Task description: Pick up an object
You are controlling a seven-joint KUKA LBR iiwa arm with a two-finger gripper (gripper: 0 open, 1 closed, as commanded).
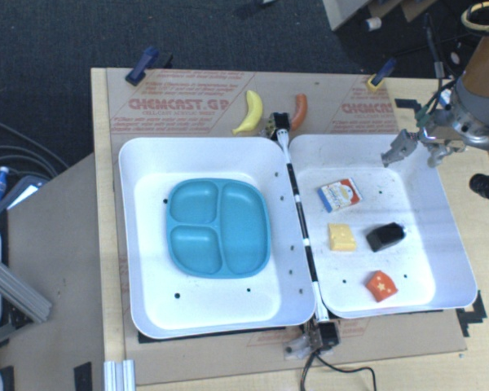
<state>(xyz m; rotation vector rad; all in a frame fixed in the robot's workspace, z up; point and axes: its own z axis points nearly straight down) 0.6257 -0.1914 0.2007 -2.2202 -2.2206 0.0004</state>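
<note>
Gripper [416, 147] spread, holding nothing, over right bin's [448, 226] far edge; box [340, 195], cheese [341, 237], black block [385, 236] lie below

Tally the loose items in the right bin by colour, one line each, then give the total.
Yellow: 1, the yellow block
Black: 1, the black object
Red-orange: 1, the red-orange piece
Red, white and blue: 1, the small printed box
Total: 4
</note>
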